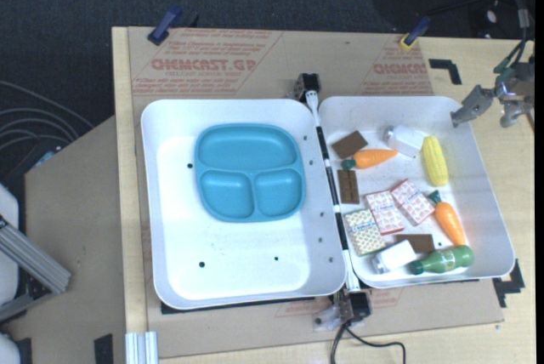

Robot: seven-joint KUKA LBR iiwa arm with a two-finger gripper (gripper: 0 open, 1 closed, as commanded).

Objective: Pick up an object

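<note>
**Gripper at right bin's far right corner, nothing held**

The grey two-finger gripper (491, 103) sits at the far right corner of the right shallow white bin (497, 209), above the rim. Whether its fingers are spread or pressed together cannot be told at this resolution. No object shows between them, and it touches none of the bin contents.

The left shallow white bin (166, 209) carries one blue plastic three-compartment plate (249, 171), lying flat toward its far edge.

All the graspable items lie in the right bin. Near its far edge: a white rectangular block (406, 139), a yellow toy corn cob (434, 160), an orange toy carrot (374, 157) and a brown slab (349, 144). Against the left wall lies a brown chocolate-bar piece (347, 185). In the middle lie three checked cracker-like squares (387, 213). Toward the right edge lies a second orange carrot (448, 221). Along the near edge lies a green toy bottle (442, 260), just beside a white block (393, 256).
</note>
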